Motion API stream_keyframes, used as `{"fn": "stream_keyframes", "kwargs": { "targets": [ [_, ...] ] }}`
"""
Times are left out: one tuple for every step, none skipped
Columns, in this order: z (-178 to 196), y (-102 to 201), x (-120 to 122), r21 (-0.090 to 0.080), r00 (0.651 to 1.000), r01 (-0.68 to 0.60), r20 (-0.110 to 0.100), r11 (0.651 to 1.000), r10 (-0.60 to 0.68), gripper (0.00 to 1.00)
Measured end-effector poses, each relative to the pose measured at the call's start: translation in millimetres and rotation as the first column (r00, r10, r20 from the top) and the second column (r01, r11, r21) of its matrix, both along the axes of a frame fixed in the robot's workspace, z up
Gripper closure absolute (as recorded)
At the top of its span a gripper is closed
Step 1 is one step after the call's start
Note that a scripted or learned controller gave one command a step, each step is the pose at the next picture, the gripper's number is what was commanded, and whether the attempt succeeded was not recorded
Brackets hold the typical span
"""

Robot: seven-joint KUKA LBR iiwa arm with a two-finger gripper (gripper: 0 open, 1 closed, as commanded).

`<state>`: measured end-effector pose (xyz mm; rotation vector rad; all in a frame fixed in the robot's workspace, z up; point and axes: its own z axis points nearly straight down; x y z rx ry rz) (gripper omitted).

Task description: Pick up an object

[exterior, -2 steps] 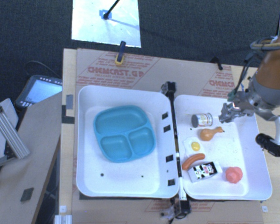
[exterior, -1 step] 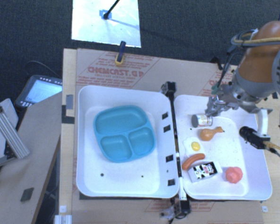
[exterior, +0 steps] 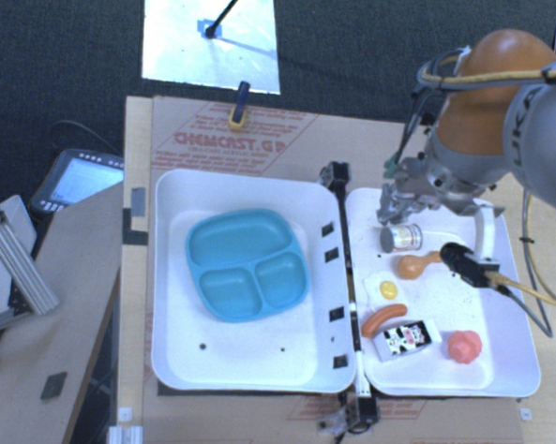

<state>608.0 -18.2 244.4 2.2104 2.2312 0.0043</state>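
Cardboard-topped bench, right bin [exterior: 522, 372], arm reaching in from right, fingers [exterior: 394, 214] above small jar [exterior: 402, 238], grip state unclear

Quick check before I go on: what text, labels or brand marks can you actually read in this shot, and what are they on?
"CHEMCAST", then letters that look like "GP": red print on the cardboard sheet behind the bins.
"KU", cut off: on the grey arm.
Finer red print under "CHEMCAST": too small to read.
Black-and-white carton in the right bin: markings too blurred to read.
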Motion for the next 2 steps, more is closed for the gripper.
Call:
{"fn": "stream_keyframes", "kwargs": {
  "targets": [
    [1.3,61.0,14.6,0.001,1.000,-0.001,0.001,1.000,0.001,1.00],
    [-13.8,105.5,33.5,0.000,1.000,0.001,0.001,1.000,-0.001,1.00]
  ]
}}
